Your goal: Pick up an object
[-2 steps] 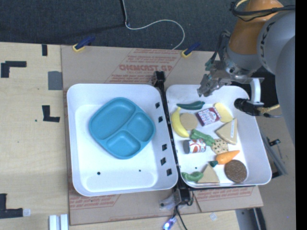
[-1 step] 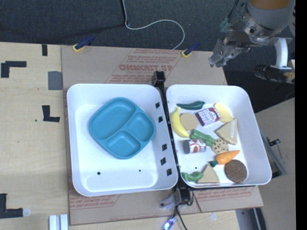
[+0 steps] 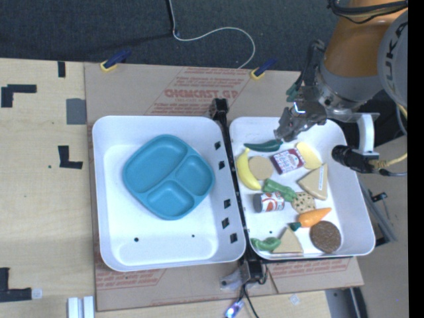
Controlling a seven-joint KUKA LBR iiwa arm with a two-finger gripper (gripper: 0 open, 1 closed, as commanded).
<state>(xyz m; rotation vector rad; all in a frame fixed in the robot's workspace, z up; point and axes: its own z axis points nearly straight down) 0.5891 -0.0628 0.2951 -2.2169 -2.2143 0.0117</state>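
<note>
Toys point(image 3: 291, 191), bright plastic food, crowd the right bin point(image 3: 358, 240).

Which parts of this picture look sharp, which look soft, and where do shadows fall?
Camera view: even light, no strong glare; blue plate and banana sharp; gripper slightly soft; faint shadows along the left bin walls.

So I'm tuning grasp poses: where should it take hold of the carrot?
Probably across the carrot's orange body near mid-length, coming straight down from above. It lies flat and tapers to a point at its upper right, so the tip gives little to pinch. Its leafy end touches the sandwich, and the cookie sits just below.
</note>
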